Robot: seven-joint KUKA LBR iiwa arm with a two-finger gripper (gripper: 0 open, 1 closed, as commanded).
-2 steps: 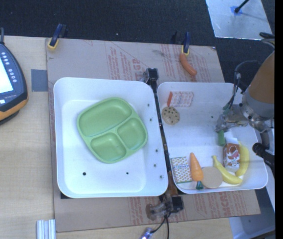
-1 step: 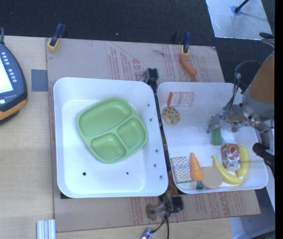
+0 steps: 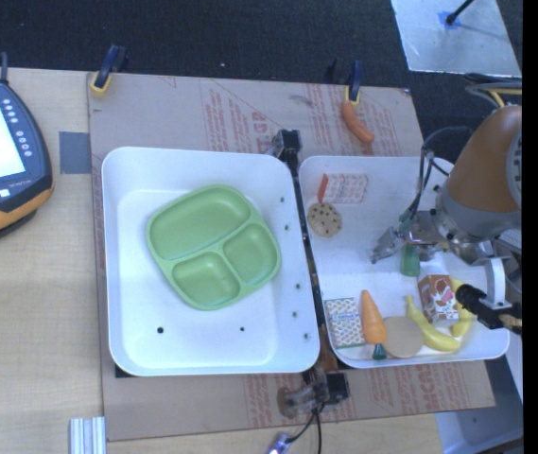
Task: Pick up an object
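We are down in the right bin point(image 3: 495, 353) with the arm point(image 3: 481, 173), and our claw point(image 3: 403, 246) sits low over the middle of that bin, its metal parts splayed just above the white floor. A small green object point(image 3: 409, 260) lies right at the claw, touching it or just beside it; we cannot tell whether it is part of the tool or one of the loose items, and we cannot tell whether the claw is released or clenched on anything.

As we judge it, the pick is not yet done. Nothing is visibly lifted clear of the bin. The candidates all rest on the bin floor: a round cookie point(image 3: 324, 219) and a white card with red print point(image 3: 346, 188) toward the far left corner, a carrot point(image 3: 373, 319) and a small patterned packet point(image 3: 343, 322) along the near left side, a tan disc point(image 3: 403, 337) beside the carrot, a banana point(image 3: 434, 333) and a brown snack packet point(image 3: 437, 298) near the right end.

The left bin point(image 3: 117, 253) holds a green divided plate point(image 3: 214, 246), well apart from our reach. On the counter point(image 3: 32, 329) an orange piece point(image 3: 358, 124) lies beyond the bins.

What is left, we think, is the closing, the lift, and proof that something comes up.
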